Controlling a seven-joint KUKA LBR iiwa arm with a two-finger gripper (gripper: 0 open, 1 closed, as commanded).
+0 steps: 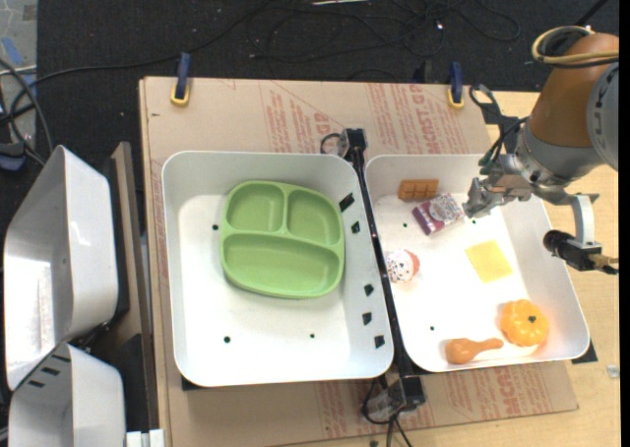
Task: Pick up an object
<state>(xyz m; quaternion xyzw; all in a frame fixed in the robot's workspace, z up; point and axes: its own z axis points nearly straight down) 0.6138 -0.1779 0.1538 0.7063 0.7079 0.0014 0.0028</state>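
Overhead, we saw the gripper (479, 201) poised over the far part of the right bin (566, 312), just beside a small purple packet (437, 213); we could not tell how its fingers stood, and nothing showed between them. Around that packet we found an orange-brown block (417, 189) near the far wall, a yellow square (488, 261) toward the middle, a small white and red piece (401, 265) by the dividing wall, and an orange pumpkin (522, 324) beside an orange gourd (472, 349) at the near edge. We also noted a green divided plate (283, 240) lying in the left bin (197, 337).
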